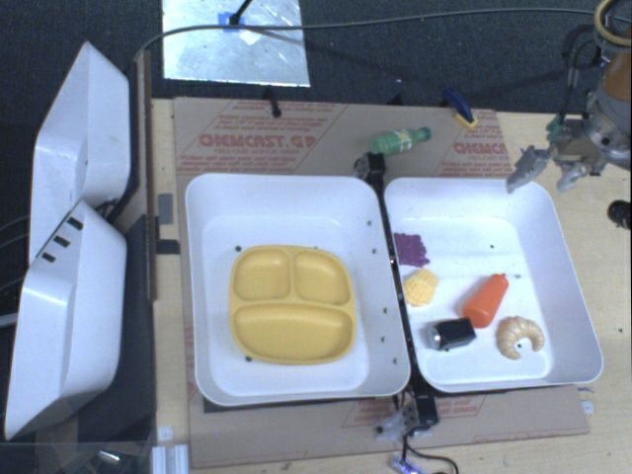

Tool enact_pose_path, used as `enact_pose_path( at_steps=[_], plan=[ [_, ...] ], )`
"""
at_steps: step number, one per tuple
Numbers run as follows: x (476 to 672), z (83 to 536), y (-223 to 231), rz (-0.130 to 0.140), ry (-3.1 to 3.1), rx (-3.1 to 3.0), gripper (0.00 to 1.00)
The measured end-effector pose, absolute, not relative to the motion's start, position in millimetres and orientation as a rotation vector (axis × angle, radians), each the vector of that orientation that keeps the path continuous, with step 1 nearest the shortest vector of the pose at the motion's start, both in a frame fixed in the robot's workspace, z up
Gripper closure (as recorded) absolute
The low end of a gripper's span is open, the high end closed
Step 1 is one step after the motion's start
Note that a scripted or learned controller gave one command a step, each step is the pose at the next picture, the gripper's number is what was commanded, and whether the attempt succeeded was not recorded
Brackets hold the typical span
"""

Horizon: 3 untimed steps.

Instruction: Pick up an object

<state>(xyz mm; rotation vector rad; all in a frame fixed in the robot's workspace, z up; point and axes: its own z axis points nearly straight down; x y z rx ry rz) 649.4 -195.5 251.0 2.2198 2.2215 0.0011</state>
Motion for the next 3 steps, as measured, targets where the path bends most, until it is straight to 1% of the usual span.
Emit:
enact_pose_path(
  at_steps=[3],
  plan=[
    [649.4, 251.0, -195.5, 0.001, 2.222, 2.220, 0.00]
  ],
)
